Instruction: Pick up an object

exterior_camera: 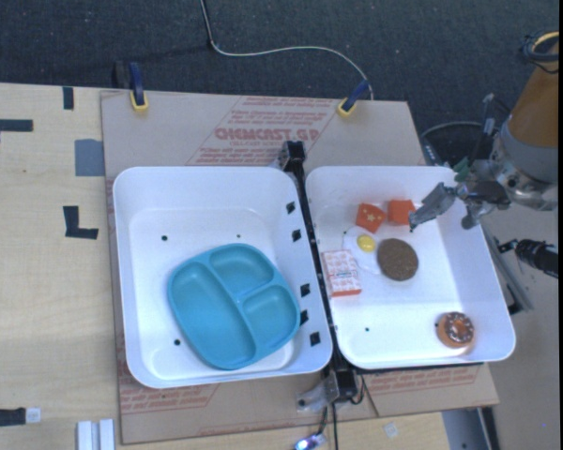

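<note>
So the gripper (pixel 448 206) hangs over the upper right part of the right bin (pixel 479 293), fingers spread wide with nothing between them. My guess is it's lined up for a grab, since the pickable stuff is all clustered just to its left: two orange-red blocks (pixel 385 215), a small yellow piece (pixel 366 244), a brown round thing (pixel 398 259) that could be a cookie, and a little red-and-white packet (pixel 341 273) lying flat near the divider. A donut-looking piece (pixel 455 330) sits alone in the near right corner, well apart from the rest.

The left bin (pixel 136 279) just holds a blue divided plate (pixel 233 302), tilted a bit, probably too flat to grab easily.

Hard to tell: which object it's actually going for, and how high the fingers are above the bin floor. The arm (pixel 540 120) is cut off at the frame's edge, and the packet's print is too small to read.
</note>
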Robot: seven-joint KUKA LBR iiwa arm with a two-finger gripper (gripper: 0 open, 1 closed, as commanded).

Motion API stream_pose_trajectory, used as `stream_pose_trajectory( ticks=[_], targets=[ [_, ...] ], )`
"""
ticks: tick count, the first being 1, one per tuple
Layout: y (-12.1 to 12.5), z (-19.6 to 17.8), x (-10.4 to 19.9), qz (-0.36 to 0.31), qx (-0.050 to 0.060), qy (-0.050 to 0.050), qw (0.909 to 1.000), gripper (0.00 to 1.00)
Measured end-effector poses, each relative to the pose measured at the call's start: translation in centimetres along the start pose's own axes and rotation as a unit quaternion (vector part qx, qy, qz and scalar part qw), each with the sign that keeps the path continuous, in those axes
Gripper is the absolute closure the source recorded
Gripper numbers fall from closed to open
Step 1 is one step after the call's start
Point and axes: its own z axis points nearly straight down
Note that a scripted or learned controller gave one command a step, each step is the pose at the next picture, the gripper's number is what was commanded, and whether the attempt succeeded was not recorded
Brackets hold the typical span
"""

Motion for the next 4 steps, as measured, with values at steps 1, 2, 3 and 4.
stream_pose_trajectory(
  ticks=[1,2,3,4],
  targets=[
    [0.2,-0.6,0.0,-0.002,-0.006,-0.001,1.0,0.0],
    [1.2,4.4,0.4,-0.002,-0.004,-0.001,1.0,0.0],
    [1.5,8.9,0.6,-0.002,-0.003,-0.001,1.0,0.0],
    [1.9,15.2,0.2,-0.002,-0.002,-0.001,1.0,0.0]
  ],
)
